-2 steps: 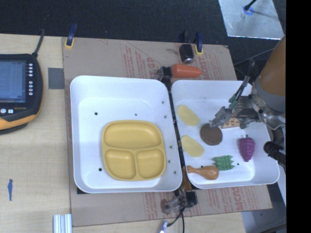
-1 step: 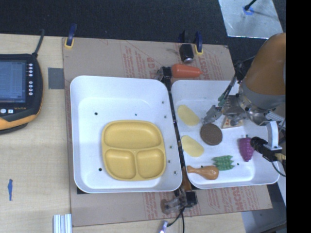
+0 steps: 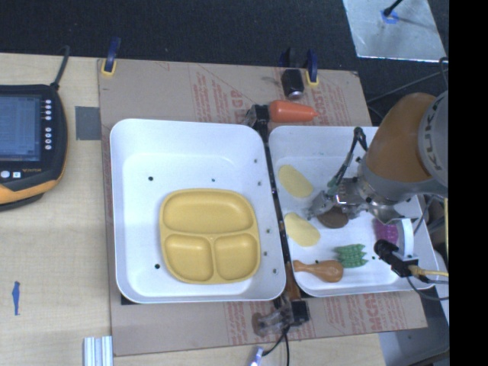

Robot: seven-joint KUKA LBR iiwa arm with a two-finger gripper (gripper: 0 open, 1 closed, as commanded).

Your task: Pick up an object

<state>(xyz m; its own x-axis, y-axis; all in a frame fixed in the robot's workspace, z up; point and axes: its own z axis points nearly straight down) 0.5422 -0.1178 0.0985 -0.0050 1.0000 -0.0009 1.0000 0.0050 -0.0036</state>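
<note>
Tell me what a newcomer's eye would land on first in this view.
The big yellow divided tray lying in the left white bin stands out most. Next comes the grey arm with its orange band, reaching over the right white bin, its gripper low above a brown round thing. Around that lie two pale yellow pieces, a green toy and a brown drumstick.

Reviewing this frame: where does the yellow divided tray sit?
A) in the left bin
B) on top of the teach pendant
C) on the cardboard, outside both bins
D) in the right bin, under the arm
A: the yellow divided tray lies flat on the floor of the left bin, while the arm's gripper is over the right bin among the small food items.
</note>
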